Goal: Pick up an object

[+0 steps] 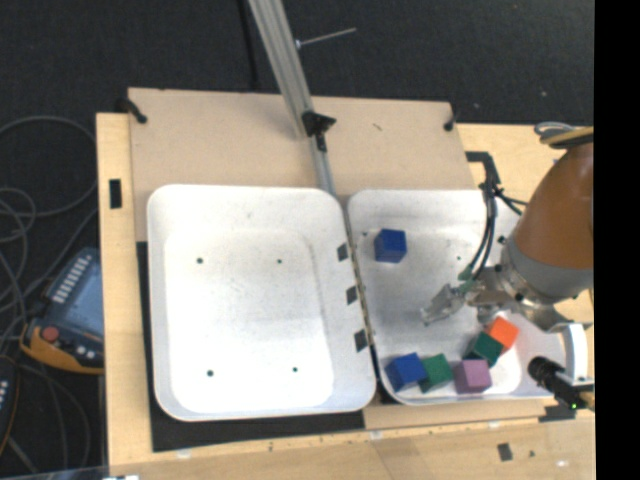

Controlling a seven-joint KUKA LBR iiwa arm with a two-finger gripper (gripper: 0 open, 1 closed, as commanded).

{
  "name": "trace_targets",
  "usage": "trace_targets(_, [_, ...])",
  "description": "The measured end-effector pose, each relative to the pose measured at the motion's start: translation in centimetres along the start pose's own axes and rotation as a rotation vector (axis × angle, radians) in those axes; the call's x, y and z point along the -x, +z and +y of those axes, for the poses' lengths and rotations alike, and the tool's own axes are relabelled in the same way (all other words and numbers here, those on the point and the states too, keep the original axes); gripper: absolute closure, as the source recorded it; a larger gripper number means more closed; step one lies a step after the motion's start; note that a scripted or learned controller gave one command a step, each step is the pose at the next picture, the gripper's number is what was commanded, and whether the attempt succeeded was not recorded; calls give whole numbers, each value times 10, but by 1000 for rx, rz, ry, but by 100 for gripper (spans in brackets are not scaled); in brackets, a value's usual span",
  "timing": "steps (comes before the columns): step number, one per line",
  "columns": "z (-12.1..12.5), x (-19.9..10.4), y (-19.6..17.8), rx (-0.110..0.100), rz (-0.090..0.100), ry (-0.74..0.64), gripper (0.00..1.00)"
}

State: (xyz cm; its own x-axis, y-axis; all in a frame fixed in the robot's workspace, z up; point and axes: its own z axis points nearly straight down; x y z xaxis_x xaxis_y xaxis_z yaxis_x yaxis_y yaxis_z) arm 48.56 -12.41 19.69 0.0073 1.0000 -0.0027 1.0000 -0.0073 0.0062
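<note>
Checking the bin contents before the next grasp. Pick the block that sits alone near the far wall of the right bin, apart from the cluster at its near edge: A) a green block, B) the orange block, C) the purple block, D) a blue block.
D: a blue block sits by itself in the upper part of the right bin, while the purple block and orange block crowd the near edge.

Gripper [440,306] hangs over the right bin [430,213], mid-frame right; blue cube [390,245] apart above-left, five blocks clustered along the bin's lower edge.
</note>
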Motion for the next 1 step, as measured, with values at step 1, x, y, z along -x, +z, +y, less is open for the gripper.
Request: trace_targets(1, [58,-77,0,-3,5,-17,0])
